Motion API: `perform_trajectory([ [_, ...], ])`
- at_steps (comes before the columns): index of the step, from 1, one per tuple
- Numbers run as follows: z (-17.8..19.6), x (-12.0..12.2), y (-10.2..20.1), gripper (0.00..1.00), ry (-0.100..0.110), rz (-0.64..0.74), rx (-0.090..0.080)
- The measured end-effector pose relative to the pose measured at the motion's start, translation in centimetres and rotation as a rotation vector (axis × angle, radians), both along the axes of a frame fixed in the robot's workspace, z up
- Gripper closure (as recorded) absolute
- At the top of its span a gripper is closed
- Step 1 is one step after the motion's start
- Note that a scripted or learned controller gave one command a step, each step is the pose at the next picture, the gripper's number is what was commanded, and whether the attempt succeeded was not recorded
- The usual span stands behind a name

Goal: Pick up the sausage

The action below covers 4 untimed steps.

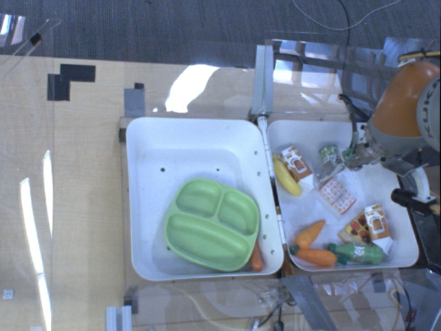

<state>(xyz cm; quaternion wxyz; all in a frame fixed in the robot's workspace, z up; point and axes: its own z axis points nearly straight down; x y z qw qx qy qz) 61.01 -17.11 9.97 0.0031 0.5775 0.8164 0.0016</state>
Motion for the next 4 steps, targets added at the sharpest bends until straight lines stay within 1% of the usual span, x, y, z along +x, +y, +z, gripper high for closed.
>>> perform_trajectory([
  [1, -1.1, -6.7, -0.5, 0.0, -0.005, 0.007, -0.001],
  [2, 0.0, -6.5, -0.5, 1.0, -0.012, 0.006, -0.001],
  [3, 0.0, -6.5, -0.5, 0.0, -0.011, 0.007, -0.001],
  [4, -1.0, -8.8, 2.3, 0.0, -0.008, 0.045, -0.003],
])
